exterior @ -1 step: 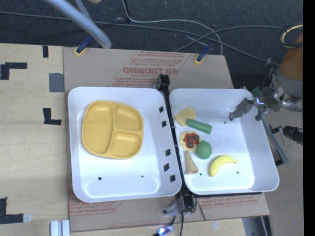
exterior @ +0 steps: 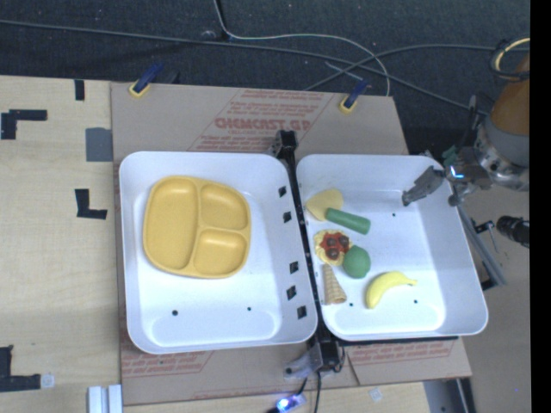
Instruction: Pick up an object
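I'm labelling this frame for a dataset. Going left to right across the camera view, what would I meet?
Yellow divided plate in the left bin → ice cream cone → yellow banana in the right bin → gripper at the right bin's far right rim.

Gripper (exterior: pixel 439 185) at right, fingers (exterior: pixel 419 187) spread, nothing held.

Beneath my two white bins (exterior: pixel 207 329) lies a brown cardboard sheet (exterior: pixel 258 119), held by blue-and-yellow clamps (exterior: pixel 145 80); black cables (exterior: pixel 258 37) cross the dark carpet (exterior: pixel 86 7) behind.
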Robot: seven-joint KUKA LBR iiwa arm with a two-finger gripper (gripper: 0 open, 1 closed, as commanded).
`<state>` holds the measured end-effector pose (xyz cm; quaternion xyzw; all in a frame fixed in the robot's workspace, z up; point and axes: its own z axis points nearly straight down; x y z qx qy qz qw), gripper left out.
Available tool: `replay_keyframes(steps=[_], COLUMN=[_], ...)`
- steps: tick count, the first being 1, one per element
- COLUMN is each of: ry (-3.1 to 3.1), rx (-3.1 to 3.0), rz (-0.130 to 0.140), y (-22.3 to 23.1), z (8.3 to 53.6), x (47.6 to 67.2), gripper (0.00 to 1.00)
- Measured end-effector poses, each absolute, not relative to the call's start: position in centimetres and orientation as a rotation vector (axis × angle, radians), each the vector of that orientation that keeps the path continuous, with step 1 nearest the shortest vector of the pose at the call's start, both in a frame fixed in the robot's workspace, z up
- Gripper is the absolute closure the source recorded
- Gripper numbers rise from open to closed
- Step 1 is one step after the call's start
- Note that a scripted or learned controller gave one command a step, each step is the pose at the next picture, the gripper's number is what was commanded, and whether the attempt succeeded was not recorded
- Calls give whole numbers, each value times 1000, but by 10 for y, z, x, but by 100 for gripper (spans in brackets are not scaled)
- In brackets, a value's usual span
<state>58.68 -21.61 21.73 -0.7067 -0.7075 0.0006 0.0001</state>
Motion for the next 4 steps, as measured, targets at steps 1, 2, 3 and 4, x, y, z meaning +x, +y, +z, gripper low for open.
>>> replay_keyframes(steps=[1, 2, 3, 4], ry=[-2220, -2222, -2224, -2229], rx=[-2217, -2218, -2221, -2224], rz=[6, 6, 4, 2], y=[-206, -208, -208, -209], z=[166, 107, 85, 97], x=[586, 593, 593, 595], gripper=[0, 0, 0, 100])
